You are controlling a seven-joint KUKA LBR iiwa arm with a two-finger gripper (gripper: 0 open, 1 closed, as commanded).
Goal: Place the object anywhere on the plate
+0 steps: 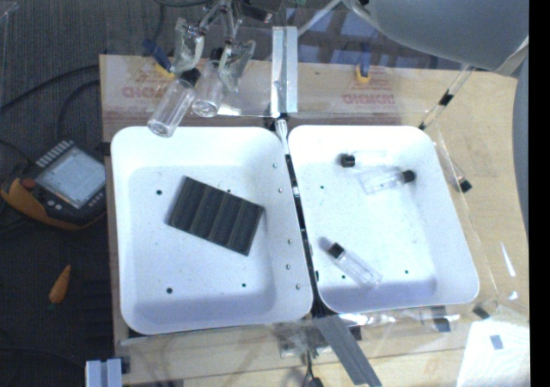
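A dark ribbed rectangular plate [215, 215] lies flat in the left bin [137, 291]. My gripper [204, 76] hangs above the back rim of that bin, up and left of the plate. A clear vial [170, 107] with a dark cap slants down-left from its fingers [230, 63], which are shut on the cap end. A second clear rounded shape sits right beside it at the fingertips; I cannot tell what it is.
Three more clear vials with black caps lie in the right bin [447, 230]: a small one [346, 160], one [387, 179] near the back, one [351, 262] near the front. A metal divider [284, 67] stands behind the bins. A handheld pendant [64, 183] lies left of the bench.
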